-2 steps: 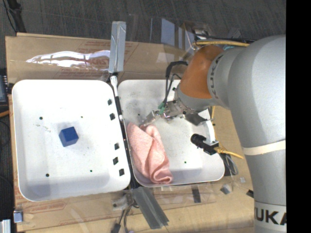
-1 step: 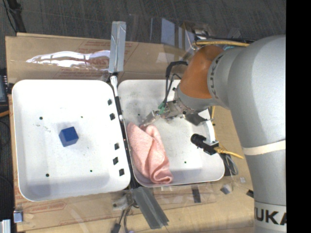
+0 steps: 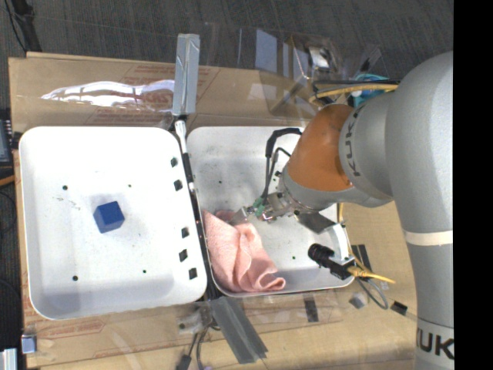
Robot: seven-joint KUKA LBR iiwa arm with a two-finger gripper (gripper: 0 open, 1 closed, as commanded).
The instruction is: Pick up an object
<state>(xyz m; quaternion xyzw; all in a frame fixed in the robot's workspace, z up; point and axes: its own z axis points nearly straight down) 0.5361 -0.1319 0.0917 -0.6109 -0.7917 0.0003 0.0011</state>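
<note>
Pink cloth (image 3: pixel 240 254) in right white bin (image 3: pixel 231 149), cardboard-covered bench (image 3: pixel 92 75)

My gripper (image 3: pixel 260 209) hangs low in the right bin (image 3: pixel 231 149), just beside the upper edge of a crumpled pink cloth (image 3: pixel 239 253). A blue cube (image 3: pixel 109 216) sits alone in the left bin (image 3: pixel 46 206).

A small blue cube (image 3: pixel 108 216) sits in the left bin; a crumpled pink cloth (image 3: pixel 239 253) lies in the right.
</note>
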